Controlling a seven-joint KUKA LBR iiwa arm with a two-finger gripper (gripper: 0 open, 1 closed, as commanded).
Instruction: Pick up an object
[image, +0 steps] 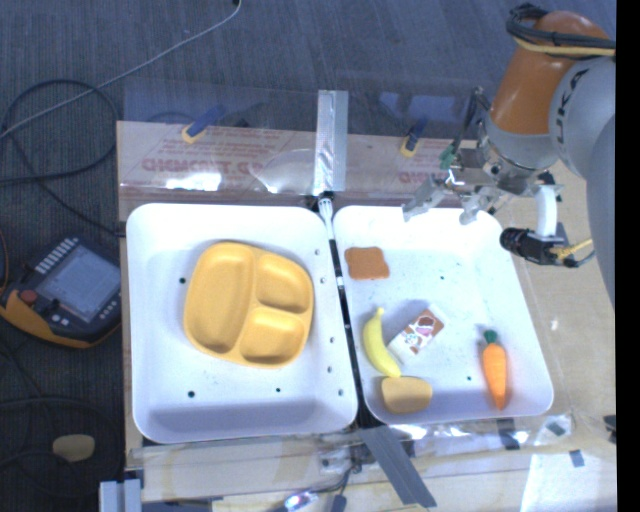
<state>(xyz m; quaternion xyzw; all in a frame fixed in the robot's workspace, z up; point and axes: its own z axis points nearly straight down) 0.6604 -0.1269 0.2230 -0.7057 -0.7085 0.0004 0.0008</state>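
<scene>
My gripper (438, 212) hangs over the back edge of the right bin (520, 290), open with nothing between its fingers. In that bin lie a brown flat biscuit (367, 262) near the back left, a yellow banana (377, 343), a small white carton (417, 334), an orange carrot (494, 368) at the right, and a yellow rounded piece (405, 393) at the front. The biscuit is the closest to the gripper, below and left of it. None of these touches the gripper.
The left bin (150, 260) holds a yellow divided tray (249, 303). A metal strip (331, 130) stands at the back between the bins. A pendant (62, 290) and cables lie on the floor at left.
</scene>
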